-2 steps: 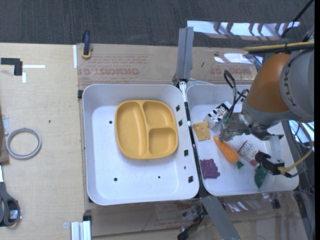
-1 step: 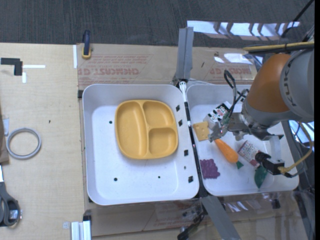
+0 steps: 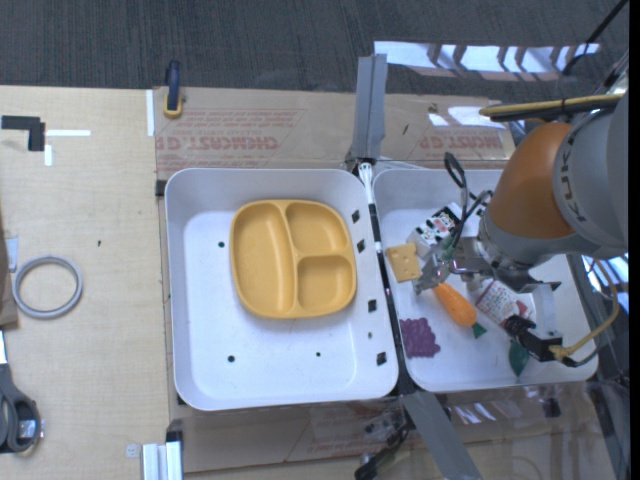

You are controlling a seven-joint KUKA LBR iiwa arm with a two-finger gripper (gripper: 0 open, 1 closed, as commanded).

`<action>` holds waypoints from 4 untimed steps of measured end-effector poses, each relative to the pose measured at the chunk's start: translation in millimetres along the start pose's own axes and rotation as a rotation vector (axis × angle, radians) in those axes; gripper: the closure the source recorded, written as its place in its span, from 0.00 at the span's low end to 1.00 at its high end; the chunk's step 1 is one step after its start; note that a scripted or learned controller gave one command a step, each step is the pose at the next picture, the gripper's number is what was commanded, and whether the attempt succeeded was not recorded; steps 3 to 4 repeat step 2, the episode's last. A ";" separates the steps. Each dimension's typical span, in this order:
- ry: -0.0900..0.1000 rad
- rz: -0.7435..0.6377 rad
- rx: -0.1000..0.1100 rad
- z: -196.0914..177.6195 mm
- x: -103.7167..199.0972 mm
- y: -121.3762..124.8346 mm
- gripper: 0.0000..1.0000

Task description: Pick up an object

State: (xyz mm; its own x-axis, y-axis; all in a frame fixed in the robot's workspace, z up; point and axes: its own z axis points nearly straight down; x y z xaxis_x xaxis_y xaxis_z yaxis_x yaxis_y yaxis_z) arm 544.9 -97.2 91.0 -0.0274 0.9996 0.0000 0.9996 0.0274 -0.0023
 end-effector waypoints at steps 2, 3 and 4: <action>-0.002 -0.007 0.000 -100.1 59.9 44.3 1.00; -0.002 -0.007 0.000 -100.1 59.9 44.3 1.00; -0.002 -0.007 0.000 -100.1 59.9 44.3 1.00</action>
